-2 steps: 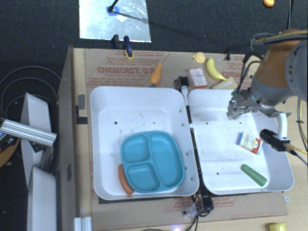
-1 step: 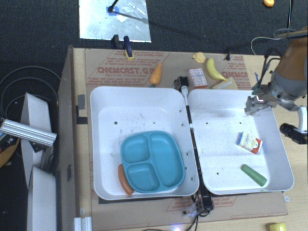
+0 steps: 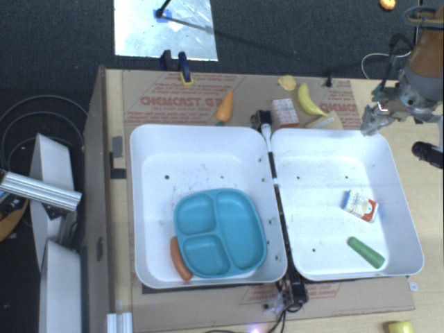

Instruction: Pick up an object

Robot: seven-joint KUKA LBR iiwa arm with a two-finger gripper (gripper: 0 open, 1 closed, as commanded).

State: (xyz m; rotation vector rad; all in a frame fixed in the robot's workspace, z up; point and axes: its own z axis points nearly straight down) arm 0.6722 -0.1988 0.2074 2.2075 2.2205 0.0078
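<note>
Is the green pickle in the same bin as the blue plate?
No, the green pickle lies in the right bin, while the blue plate sits in the left bin.

Banana (image 3: 309,101), carrot (image 3: 225,107) (behind bins (image 3: 208,141))

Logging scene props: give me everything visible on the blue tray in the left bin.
The blue tray is a light-blue, plastic-looking divided plate with rounded corners and three compartments, two above and one large below. It lies flat, slightly rotated, on the floor of the left bin, toward the near side. An orange sausage-like piece lies along its left lower edge, apparently touching. Its compartments hold nothing visible.
</note>
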